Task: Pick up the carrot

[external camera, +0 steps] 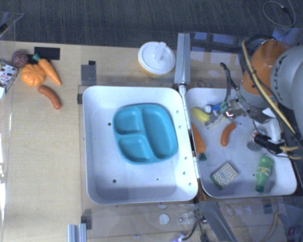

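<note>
1. Nearest the camera, a patterned sponge (224, 174) and a green bottle (263, 173) lie at 6 o'clock in the right bin (288, 188).
2. At 9 o'clock there, the carrot (198, 141) lies against the bin's wall.
3. Above a sausage (227, 133), the gripper (226, 111) hovers; whether its fingers are open I cannot tell.
4. At the left bin's (98, 185) centre sits a blue divided plate (144, 132).

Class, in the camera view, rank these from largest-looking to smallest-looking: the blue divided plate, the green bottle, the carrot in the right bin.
1. Blue divided plate, clearly largest.
2. Green bottle and carrot look about alike; I won't rank them.
</note>
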### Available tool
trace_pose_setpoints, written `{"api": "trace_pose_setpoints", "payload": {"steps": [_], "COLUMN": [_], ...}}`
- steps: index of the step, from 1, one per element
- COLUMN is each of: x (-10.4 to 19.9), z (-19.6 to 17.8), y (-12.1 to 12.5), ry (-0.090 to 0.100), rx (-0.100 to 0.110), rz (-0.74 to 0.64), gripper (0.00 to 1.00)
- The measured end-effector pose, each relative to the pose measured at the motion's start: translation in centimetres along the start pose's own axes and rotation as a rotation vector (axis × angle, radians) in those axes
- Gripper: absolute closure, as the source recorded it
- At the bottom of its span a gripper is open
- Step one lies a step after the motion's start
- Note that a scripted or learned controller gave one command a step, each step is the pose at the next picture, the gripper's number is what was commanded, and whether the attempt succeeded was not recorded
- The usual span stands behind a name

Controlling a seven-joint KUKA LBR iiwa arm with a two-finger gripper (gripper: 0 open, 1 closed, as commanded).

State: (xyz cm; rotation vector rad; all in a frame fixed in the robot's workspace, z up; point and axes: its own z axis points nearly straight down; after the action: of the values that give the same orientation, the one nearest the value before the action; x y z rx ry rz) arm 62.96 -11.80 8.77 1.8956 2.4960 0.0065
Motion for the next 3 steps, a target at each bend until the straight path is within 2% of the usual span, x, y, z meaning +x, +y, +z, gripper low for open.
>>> {"api": "trace_pose_setpoints", "payload": {"steps": [1,2,3], "x": [-2.0,1.2,1.3], "z": [-0.3,-0.1,-1.4], "y": [2.0,0.9,1.6], "ry": [0.034,0.003,-0.01], "rx": [0.067,0.023,0.001], "rz": [-0.105,-0.595,-0.598], "gripper": [0.0,0.0,1.0]}}
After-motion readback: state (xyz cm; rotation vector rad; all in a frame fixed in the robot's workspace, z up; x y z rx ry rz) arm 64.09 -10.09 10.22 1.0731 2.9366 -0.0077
